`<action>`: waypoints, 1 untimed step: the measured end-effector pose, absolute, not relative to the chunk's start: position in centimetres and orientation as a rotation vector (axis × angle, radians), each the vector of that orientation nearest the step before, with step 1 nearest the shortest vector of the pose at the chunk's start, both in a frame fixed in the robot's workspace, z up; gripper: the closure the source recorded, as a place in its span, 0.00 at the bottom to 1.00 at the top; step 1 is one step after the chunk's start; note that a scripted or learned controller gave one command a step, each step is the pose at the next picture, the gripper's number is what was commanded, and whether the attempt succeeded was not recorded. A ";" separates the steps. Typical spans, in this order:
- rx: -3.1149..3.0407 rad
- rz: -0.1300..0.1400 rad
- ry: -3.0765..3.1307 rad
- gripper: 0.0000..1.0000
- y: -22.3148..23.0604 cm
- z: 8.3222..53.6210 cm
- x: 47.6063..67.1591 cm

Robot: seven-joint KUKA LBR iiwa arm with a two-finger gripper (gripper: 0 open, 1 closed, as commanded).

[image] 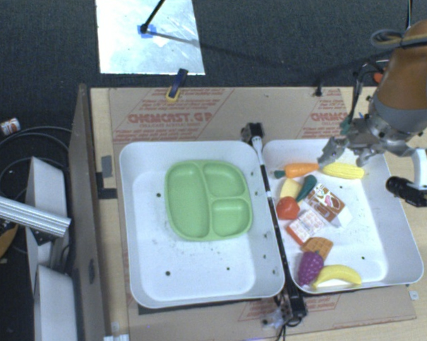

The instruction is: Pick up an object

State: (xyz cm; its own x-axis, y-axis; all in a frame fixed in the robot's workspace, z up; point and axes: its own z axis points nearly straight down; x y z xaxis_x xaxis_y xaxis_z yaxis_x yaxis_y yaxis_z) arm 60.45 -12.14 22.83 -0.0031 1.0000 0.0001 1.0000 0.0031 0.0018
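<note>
The right bin (393, 229) holds several toy foods along its left side. An orange carrot (297, 170) and a yellow corn cob (344, 171) lie at the back. Below them sit a red tomato (287, 208), a brown-and-white packet (326, 204) and a red-and-white packet (304, 229). A purple grape bunch (309, 266) and a banana (338, 274) are at the front. My gripper (345, 153) hangs over the bin's back edge, just above the corn cob, open, with nothing between its fingers.
The left bin (151, 275) carries a green divided plate (206, 200). A black divider clip (254, 134) sits between the bins at the back. The arm's grey body (402, 115) covers the right bin's back right corner.
</note>
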 end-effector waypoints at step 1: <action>2.229 -0.009 2.226 0.00 -13.5 12.9 55.9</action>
